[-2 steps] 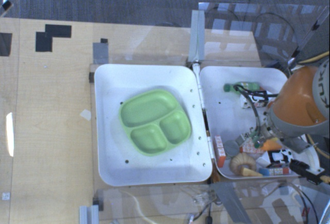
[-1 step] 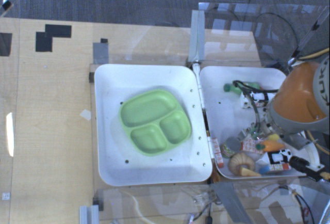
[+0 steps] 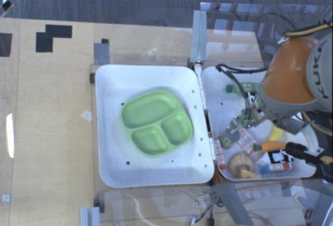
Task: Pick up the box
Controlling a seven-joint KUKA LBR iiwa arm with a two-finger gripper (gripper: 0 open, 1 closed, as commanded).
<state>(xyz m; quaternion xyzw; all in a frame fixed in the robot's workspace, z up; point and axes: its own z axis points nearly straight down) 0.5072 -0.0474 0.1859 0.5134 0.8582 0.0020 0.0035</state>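
Hovering low over the right bin (image 3: 311, 139), the gripper (image 3: 244, 120) is not yet carrying anything; its closing state I cannot tell. The box (image 3: 245, 141) is lying just below it, among clutter, waiting to be grasped.

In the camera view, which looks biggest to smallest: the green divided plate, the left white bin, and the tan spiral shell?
1. Left white bin
2. Green divided plate
3. Tan spiral shell, clearly smallest
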